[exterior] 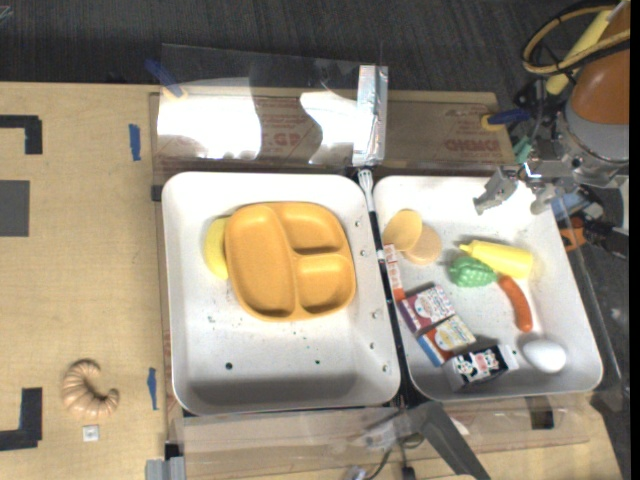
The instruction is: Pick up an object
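My gripper (517, 196) hangs open over the back right corner of the right bin (580, 368), with nothing between its fingers (491, 194). Below it in that bin lie a yellow corn cob (503, 257), a green leafy toy (470, 273) and an orange-red sausage (519, 304). An orange cup (412, 234) lies on its side at the bin's back left. Toward the front are two small cartons (438, 320), a black-and-white carton (480, 363) and a white egg (544, 354).
The left bin (190, 358) holds an orange divided plate (290, 258) with a yellow piece (213, 246) poking out at its left. A croissant toy (90, 389) lies on the bench at front left. A clear plastic sheet (270, 118) stands behind the bins.
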`<state>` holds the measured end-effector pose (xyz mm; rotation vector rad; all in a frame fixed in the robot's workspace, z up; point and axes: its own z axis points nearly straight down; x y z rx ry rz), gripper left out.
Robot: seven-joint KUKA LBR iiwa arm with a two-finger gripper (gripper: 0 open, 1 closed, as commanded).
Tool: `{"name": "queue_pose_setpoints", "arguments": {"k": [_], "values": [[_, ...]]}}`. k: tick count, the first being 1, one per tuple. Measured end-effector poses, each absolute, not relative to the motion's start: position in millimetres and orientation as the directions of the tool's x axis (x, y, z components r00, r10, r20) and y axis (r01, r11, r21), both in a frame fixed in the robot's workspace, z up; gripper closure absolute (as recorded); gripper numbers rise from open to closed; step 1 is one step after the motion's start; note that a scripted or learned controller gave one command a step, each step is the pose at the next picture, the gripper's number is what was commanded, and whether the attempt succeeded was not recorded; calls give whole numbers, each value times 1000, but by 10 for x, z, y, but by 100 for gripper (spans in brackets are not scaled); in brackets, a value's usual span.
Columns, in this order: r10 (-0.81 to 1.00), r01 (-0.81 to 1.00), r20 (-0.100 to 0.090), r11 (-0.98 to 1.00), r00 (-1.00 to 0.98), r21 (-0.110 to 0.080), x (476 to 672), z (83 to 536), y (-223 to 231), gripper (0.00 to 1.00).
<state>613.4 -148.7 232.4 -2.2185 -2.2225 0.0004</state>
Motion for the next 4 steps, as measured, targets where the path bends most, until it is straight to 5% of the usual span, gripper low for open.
{"name": "queue_pose_setpoints", "arguments": {"k": [1, 2, 3, 4], "values": [[1000, 1000, 1, 22, -22, -3, 5809, 940, -1286, 0], [1000, 1000, 0, 22, -22, 0, 5819, 960, -1292, 0], [1000, 1000, 0, 21, -21, 3, 5828, 1063, -1290, 100], [993, 993, 2, -115, 115, 6, 6089, 1872, -738, 100]]}}
